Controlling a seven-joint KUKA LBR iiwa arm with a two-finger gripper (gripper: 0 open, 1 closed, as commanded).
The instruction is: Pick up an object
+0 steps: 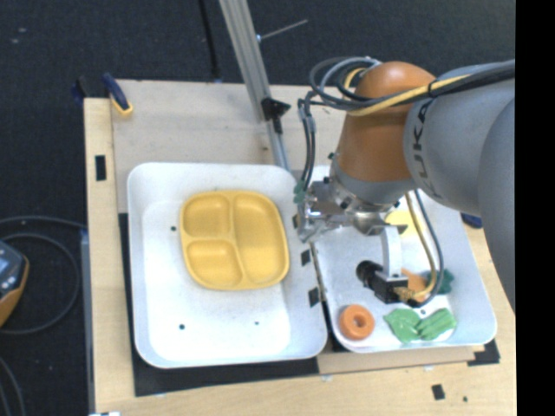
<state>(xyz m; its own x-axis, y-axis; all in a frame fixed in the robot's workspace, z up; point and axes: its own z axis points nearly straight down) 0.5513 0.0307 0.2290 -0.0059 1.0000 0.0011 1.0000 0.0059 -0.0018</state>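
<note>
orange ring (pixel 356 321) lies flat on the floor of the right bin (pixel 460 258), toward the lower edge of the view, near that bin's left corner and just beside a green piece (pixel 421 324). it looks the likeliest pick, since it is small enough for a pinch. the yellow divided plate (pixel 234 237) lies flat in the middle of the left bin (pixel 156 319), wide and low, so only its rim would give a hold. the gripper (pixel 334 219) hangs over the upper left part of the right bin, close to the wall between the bins. the arm's bulk covers it from above, so whether it is spread or closed cannot be told, and nothing is seen held. picking the ring would call for a move down the view.
</note>
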